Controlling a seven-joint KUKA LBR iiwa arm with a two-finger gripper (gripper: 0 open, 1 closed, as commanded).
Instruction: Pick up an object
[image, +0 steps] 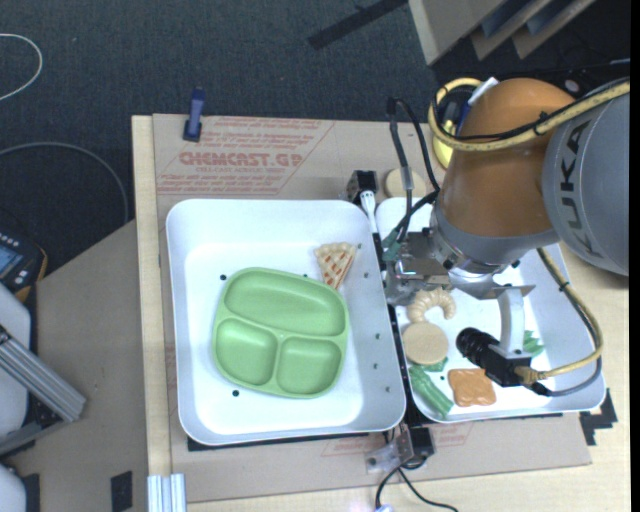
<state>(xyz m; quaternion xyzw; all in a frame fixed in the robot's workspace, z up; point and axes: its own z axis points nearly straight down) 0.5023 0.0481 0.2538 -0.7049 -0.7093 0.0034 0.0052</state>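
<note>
My gripper (418, 272) hangs low over the left part of the right bin (570, 400), mostly hidden under the grey and orange wrist. Just below it lies a pale croissant (433, 301). In front of that sit a round beige cookie (426, 343), an orange toast-like piece (470, 387) and a green pod (428, 387). Another small green piece (531, 346) lies further right. In the left bin (190, 300), a green divided plate (282, 332) rests in the middle, with a waffle-patterned wedge (337, 263) at its upper right.
The two bins meet along a raised rim (385, 300) right beside the gripper. The bins stand on a cardboard sheet (250, 160). A blue clip (194, 115) sits at the sheet's far edge. Small black and white parts (362, 188) lie behind the bins.
</note>
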